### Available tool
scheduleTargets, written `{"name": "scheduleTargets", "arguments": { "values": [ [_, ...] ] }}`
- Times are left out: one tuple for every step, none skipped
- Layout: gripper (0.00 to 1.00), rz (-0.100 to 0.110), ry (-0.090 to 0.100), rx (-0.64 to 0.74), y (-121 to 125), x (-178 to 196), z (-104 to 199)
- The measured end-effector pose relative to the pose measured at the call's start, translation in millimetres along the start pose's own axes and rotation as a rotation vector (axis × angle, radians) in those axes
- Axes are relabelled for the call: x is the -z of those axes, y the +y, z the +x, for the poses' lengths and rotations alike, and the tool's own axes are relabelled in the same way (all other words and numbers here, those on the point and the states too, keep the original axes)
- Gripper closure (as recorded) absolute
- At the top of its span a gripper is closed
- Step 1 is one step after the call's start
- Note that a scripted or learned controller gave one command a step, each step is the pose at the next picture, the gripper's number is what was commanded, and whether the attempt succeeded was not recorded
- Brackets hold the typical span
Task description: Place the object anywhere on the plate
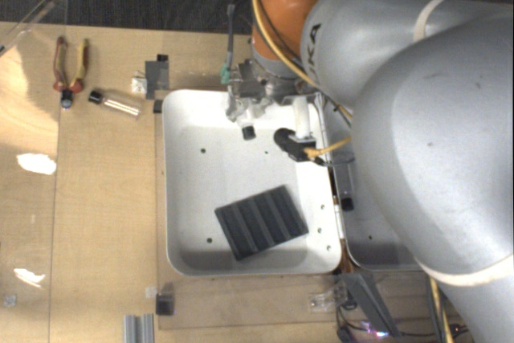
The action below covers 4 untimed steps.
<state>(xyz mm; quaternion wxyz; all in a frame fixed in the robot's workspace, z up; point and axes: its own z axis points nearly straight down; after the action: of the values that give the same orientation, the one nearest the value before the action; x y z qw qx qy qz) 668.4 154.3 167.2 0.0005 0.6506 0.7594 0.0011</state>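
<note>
One dark ribbed object [261, 222] lies ungrasped in the left bin [185, 173]; the gripper [245, 120], state unclear, must descend onto it.

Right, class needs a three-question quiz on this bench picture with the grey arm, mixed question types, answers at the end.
1. True or false: the dark ribbed rectangular plate lies in the left white bin.
2. Where does the claw sit: A) near the bin's far edge, B) over the plate, C) over the pliers?
3. Fill in: the red-handled pliers lie on the ______ bench top, outside the bins.

Key: 1 true; 2 A; 3 wooden.
</note>
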Motion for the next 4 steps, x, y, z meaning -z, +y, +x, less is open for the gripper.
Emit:
{"name": "scheduleTargets", "arguments": {
  "values": [
    [1.00, -0.002, 0.001, -0.023, 3, 8, 77],
    [1.00, 0.010, 0.005, 0.376, 5, -79, 42],
    [1.00, -0.005, 0.000, 0.593, 10, 34, 72],
    [1.00, -0.011, 0.001, 0.593, 12, 46, 73]
  ]
}}
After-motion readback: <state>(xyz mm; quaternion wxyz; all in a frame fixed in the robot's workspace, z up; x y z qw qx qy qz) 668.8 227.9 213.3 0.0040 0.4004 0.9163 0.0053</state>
